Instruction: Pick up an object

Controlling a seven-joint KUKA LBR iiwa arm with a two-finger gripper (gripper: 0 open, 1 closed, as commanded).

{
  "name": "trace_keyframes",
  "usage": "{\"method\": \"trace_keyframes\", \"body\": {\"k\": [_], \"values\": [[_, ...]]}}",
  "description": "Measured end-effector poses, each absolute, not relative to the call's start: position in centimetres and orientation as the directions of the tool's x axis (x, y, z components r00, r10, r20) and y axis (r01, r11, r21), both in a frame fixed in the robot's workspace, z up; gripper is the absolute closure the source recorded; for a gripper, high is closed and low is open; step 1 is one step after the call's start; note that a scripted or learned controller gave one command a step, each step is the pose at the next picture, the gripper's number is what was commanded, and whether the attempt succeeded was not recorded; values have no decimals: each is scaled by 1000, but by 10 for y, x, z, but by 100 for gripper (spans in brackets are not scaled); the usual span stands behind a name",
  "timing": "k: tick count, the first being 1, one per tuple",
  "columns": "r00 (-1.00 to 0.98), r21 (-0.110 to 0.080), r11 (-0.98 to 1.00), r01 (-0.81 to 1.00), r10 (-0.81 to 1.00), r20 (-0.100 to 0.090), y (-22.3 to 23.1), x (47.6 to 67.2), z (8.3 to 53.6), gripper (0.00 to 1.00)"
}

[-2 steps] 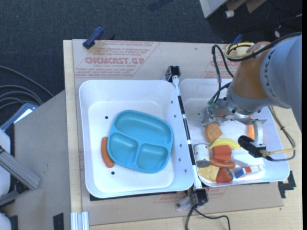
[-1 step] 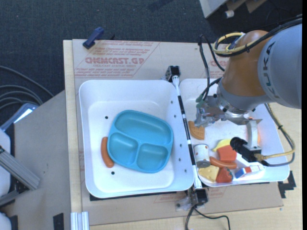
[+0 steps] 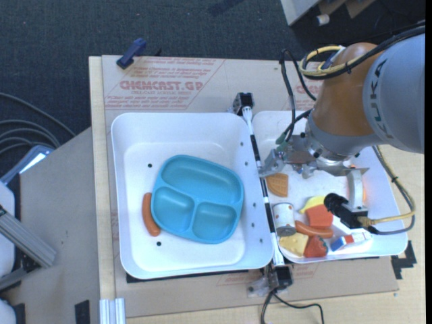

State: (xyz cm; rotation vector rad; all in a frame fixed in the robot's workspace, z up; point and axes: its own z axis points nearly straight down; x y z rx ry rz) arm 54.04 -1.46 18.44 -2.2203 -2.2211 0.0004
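Two words in red print, "CHEMCAST GP", run across the board [image 3: 202, 79] behind the bins, with smaller red lines under them too fine to read; the letters "KU" show in dark type on the grey arm [image 3: 398, 93] (the rest of the name curves out of sight). Nothing else carries legible writing. The gripper [image 3: 291, 162] hangs over the upper left part of the right bin [image 3: 388, 248], close to the wall it shares with the left bin [image 3: 125, 181], and whether it is clenched, released or grasping anything cannot be told from this angle. Just below it a tan wedge [image 3: 277, 183] lies flat on the bin floor, near that shared wall; it is nearly as wide as it is long, so no clear long axis can be given. Further toward the camera sits a small white can [image 3: 282, 214], then a crowded heap with an orange block [image 3: 319, 217] and a white tube [image 3: 345, 240] with blue and red marks, its length running across the view and tilted up to the right. In the left bin a blue divided plate [image 3: 197, 198] lies flat, and a sausage [image 3: 150, 214] lies beside its left edge, long axis running away from the camera.
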Motion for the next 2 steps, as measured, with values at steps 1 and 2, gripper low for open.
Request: {"method": "trace_keyframes", "body": {"k": [1,2], "values": [[1,1,-1,1000,1000,-1,-82,538,184,0],[0,6,0,1000,1000,0,-93,574,88,0]]}}
